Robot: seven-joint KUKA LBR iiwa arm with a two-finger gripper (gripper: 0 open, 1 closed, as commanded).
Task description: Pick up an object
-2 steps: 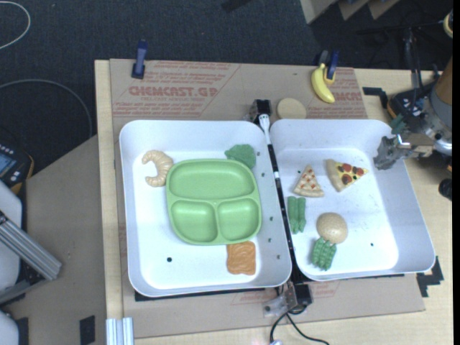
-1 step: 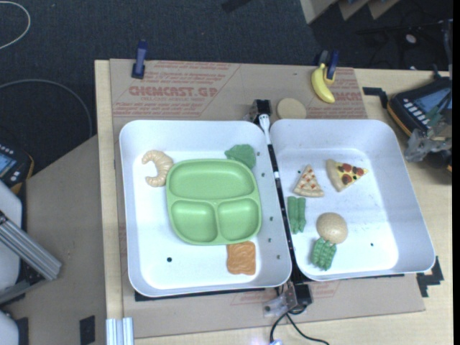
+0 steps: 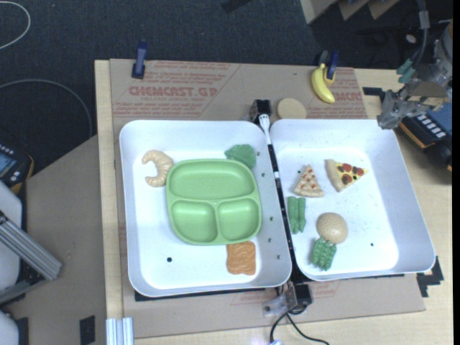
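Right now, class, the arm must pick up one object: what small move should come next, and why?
Probably a move leftward and down over the right bin, toward the pizza slice. The hand sits above the bin's far right corner, nothing between its fingers, and that slice lies nearest, apart from the other toys.

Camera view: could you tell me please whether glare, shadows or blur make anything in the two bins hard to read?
Camera view: lighting is even and soft; the white bins look bright but not washed out, shadows under the tray and the pizza slice are faint, and the food reads sharply. The gripper at the upper right is smeared and murky.
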